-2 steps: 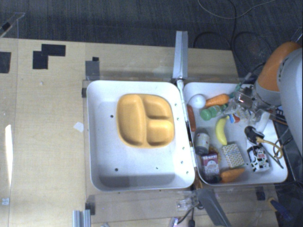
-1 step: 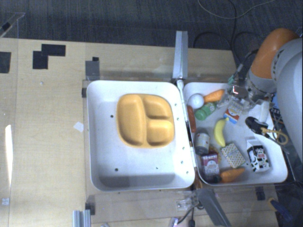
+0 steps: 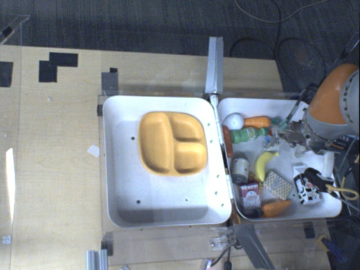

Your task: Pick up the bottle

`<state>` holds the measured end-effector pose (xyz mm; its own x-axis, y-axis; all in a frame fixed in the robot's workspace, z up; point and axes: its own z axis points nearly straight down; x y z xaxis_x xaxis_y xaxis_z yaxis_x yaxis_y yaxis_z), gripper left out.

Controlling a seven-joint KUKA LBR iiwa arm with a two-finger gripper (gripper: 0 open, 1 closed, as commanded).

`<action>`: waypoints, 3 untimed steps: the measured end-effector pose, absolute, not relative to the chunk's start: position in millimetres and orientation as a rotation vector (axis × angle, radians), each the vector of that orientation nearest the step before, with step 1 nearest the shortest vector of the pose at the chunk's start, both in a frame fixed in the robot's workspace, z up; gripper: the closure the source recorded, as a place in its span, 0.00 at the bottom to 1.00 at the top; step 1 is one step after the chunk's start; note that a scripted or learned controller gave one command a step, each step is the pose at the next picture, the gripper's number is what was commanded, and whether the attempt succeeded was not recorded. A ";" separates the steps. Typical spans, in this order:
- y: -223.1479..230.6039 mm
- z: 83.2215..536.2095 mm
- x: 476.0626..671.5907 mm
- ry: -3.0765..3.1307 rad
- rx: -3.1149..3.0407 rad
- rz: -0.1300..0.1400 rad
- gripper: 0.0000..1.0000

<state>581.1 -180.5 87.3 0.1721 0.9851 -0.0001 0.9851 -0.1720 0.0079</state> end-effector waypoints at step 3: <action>-187.6 85.9 641.4 2.038 2.384 0.007 0.00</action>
<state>641.4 -187.6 85.9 0.1554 0.9878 -0.0001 0.9878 -0.1554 0.0067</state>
